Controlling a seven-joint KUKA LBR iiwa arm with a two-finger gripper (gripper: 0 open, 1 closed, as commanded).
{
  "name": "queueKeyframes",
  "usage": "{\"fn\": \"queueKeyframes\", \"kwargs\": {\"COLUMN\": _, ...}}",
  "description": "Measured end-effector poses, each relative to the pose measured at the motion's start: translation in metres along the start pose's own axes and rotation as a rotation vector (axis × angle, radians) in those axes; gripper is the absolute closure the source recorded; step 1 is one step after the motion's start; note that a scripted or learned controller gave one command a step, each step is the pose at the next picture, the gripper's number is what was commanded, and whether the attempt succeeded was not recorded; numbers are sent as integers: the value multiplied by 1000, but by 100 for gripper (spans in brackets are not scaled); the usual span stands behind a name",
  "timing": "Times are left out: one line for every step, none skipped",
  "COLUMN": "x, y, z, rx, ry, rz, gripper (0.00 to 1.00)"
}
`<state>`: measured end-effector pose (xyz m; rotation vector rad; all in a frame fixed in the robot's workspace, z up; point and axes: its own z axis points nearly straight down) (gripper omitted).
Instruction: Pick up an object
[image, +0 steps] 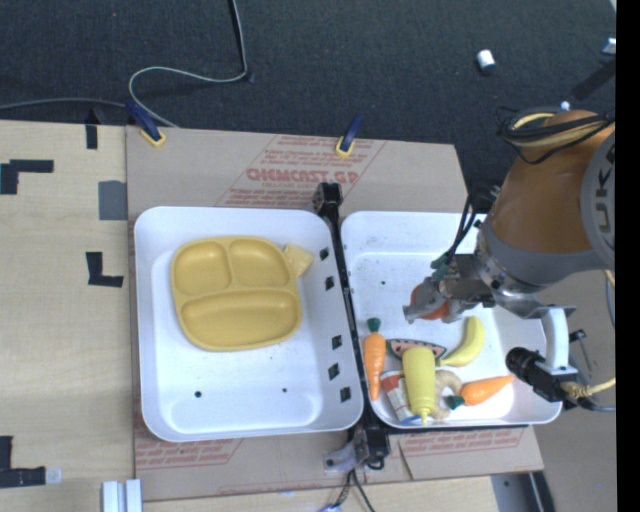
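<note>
Toys clustered in right bin (400, 250) front corner: curved yellow banana (468, 342), two smooth orange carrots (373, 364) (486, 390), yellow bottle (420, 382), watermelon slice (414, 349). Gripper (432, 305) hangs just above-left of banana; finger state: can't tell. Arm enters from right, orange band up top. Left bin (160, 330) holds glossy yellow three-section plate (237, 292). Cardboard print under the bins reads "CHEMCAST GP".

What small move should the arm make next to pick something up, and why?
Probably lower the hand a little toward the banana: it sits in the right bin above the toy pile, the banana lies just beside it, and nothing shows between its fingers.
</note>
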<state>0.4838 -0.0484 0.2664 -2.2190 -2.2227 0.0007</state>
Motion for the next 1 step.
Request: {"fn": "queueKeyframes", "kwargs": {"x": 20, "y": 0, "z": 3, "rx": 0, "ry": 0, "rz": 0, "gripper": 100}}
